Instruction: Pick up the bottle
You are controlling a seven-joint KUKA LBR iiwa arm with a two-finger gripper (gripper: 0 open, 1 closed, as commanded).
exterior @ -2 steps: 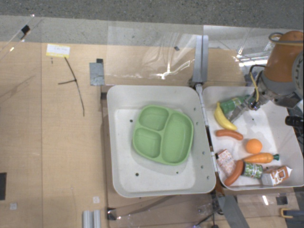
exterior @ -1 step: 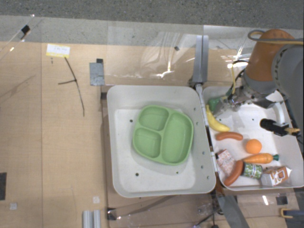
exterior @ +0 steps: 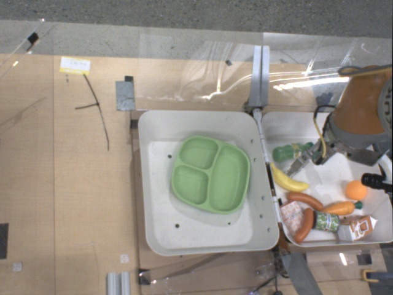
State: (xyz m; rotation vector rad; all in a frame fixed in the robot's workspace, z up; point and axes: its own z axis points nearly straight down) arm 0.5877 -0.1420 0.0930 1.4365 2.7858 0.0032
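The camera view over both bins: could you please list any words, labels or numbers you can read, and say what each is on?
Nothing can be read.
Yellow tag on the bench: faint marks, too blurred.
Bottle label: too small.
Small carton: orange and white print, too small.

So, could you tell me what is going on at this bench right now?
The arm reaches into the right bin from the right, and its gripper is down at a green item near the bin's back-left corner. The bottle lies further forward among the toy food, near the sausages, the carrot and a small carton, with the banana between. The left bin holds a green divided plate.
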